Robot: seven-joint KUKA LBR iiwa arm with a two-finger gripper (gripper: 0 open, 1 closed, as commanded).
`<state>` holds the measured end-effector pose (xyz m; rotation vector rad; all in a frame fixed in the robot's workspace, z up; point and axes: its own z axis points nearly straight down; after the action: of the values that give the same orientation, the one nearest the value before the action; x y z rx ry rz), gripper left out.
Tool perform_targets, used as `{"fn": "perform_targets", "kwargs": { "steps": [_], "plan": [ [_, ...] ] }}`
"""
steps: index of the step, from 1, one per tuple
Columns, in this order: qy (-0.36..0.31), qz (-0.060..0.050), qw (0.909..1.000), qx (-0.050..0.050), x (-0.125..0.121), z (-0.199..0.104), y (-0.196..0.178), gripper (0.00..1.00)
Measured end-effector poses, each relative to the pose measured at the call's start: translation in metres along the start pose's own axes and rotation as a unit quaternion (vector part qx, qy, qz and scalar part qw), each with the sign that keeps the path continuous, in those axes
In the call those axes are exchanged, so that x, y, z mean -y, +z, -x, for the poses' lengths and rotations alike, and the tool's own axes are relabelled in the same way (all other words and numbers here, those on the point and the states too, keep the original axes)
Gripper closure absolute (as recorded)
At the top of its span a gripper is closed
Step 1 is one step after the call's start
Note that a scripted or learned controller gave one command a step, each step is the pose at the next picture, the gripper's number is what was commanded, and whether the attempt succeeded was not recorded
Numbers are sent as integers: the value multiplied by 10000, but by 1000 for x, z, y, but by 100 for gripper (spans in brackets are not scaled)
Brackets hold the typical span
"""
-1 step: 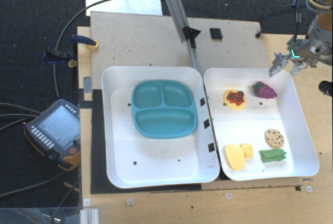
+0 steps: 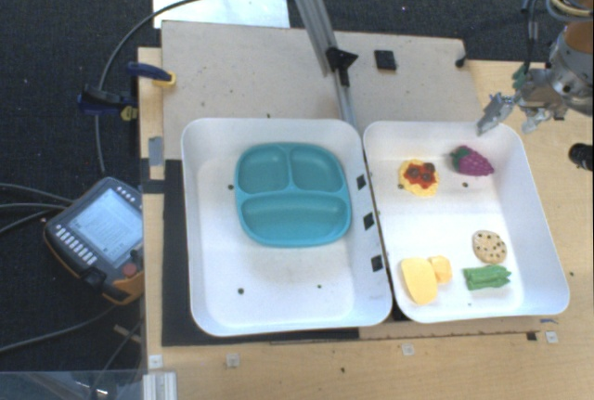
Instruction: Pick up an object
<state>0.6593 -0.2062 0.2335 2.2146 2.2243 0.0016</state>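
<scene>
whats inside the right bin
The right bin holds toy food: a small pizza, purple grapes, a cookie, a green vegetable piece and two yellow pieces. Whatever lies beneath each piece is covered.

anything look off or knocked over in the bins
Nothing stands out. The teal divided plate lies flat in the left bin. The toy foods lie apart in the right bin, all inside its rim. The gripper hovers at that bin's far edge, holding nothing.
</scene>
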Motion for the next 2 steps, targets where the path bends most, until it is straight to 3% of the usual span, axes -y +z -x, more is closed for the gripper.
{"fn": "perform_targets", "kwargs": {
  "steps": [2],
  "plan": [
    [-19, -20, 10000, -5, -3, -5, 122, 0]
  ]
}}
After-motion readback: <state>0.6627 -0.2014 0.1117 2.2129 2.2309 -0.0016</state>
